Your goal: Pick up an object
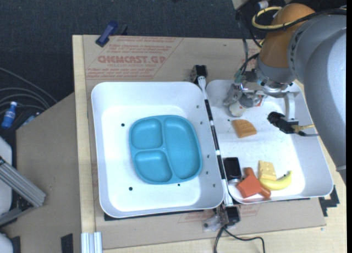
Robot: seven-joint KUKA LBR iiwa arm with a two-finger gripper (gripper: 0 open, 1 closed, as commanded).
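Okay, tan crusty wedge (243, 128) lies flat in my right bin (308, 155), just beside the pincer (241, 102), not touching. I can't tell its grip state.

Bench (137, 62) bearing left bin (107, 153), right bin (308, 158).

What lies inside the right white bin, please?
A tan bread piece, a yellow banana, a pale yellow block, an orange block and a black slab; the gripper hides whatever lies beneath it.

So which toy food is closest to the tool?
The tan piece, lying alone right by the tool. The banana, yellow block and orange piece sit bunched in a front corner of the right bin.
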